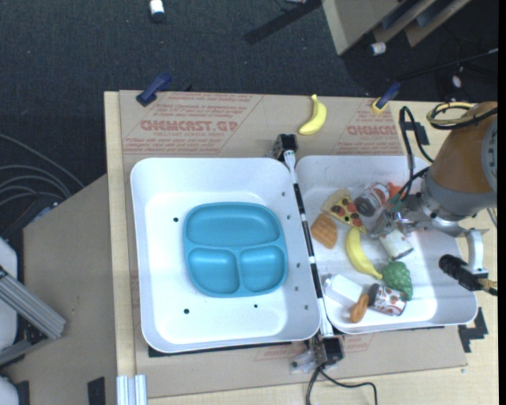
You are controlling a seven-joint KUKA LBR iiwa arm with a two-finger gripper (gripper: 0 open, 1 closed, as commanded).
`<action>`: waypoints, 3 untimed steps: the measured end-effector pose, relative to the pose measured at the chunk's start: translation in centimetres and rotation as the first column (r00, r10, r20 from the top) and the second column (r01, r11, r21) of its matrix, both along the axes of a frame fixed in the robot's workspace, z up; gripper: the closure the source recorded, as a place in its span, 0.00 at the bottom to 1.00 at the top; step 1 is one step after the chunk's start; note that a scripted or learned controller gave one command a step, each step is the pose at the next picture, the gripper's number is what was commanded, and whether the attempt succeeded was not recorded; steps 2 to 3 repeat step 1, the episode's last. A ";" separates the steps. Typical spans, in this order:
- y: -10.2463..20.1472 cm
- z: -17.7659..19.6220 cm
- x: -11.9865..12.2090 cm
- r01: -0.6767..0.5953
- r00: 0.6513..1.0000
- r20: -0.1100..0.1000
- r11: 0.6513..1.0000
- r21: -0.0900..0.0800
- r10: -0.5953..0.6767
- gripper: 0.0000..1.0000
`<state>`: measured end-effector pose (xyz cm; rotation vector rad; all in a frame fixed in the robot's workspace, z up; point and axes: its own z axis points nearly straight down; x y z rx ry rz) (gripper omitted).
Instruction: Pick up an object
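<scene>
Camera view: gripper (387, 225) low in right bin (443, 312) beside banana (360, 255); finger state unreadable.

Dark carpet around a cardboard-topped bench, seen from above.

The floor (95, 47) is dark blue-grey carpet with a fine speckle, filling the upper part of the view and the left side, well away from the jaws. A tan cardboard sheet (205, 123) printed with red lettering covers the bench top, and blue clamps (152, 89) pinch its far edge. Grey cables (32, 186) loop across the floor at the far left. A ridged metal rail (32, 304) lies slantwise at the lower left. Pale wooden furniture (379, 24) juts in at the top, beyond the jaws. The light is even and soft, casting only faint shadows.
</scene>
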<state>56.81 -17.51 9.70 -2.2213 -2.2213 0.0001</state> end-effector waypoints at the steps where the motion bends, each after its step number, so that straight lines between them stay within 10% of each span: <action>1: 6.2 11.1 -5.3 -0.001 1.000 0.001 1.000 0.000 0.001 1.00; 3: 6.2 11.1 -5.3 -0.001 1.000 0.001 1.000 0.000 0.001 1.00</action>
